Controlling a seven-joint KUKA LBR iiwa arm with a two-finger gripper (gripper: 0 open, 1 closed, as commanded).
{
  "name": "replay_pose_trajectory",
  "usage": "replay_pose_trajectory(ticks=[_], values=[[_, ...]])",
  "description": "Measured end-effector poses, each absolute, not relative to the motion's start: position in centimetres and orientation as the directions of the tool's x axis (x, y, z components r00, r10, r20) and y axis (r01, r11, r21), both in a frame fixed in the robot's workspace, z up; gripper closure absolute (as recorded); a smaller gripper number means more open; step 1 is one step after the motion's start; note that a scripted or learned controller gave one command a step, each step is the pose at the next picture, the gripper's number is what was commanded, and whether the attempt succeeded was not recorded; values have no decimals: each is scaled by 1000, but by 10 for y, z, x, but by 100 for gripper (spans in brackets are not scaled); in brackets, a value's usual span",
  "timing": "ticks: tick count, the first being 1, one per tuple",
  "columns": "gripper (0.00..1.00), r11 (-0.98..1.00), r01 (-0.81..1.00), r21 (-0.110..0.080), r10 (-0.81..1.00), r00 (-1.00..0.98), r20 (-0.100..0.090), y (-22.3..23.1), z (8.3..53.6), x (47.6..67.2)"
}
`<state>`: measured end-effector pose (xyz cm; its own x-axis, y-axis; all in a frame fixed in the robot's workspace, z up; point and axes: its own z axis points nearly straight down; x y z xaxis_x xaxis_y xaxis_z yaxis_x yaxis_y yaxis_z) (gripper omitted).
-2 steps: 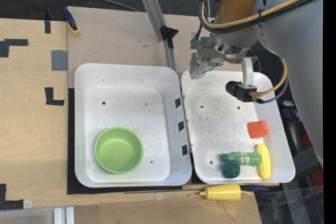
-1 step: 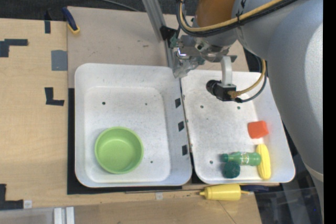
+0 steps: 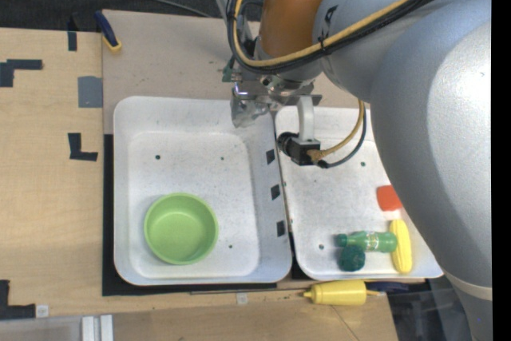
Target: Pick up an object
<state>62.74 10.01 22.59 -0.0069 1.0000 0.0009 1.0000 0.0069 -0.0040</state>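
Your gripper [image 3: 254, 109] hangs at top centre over the bins' shared wall; can't tell its state. Green bowl [image 3: 181, 228] sits lower left, green bottle [image 3: 366, 242] and banana [image 3: 401, 245] lower right. Descend here and you'll likely hit the wall.

The bench [image 3: 48, 172] bears two white bins: the left bin [image 3: 128, 172] lies below-left of the gripper [image 3: 254, 109], the right bin [image 3: 335, 196] below-right of it.
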Motion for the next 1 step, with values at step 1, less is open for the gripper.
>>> replay_pose_trajectory(ticks=[1], values=[[0,2,1000,-2,1000,-2,-1,96,227,628]])
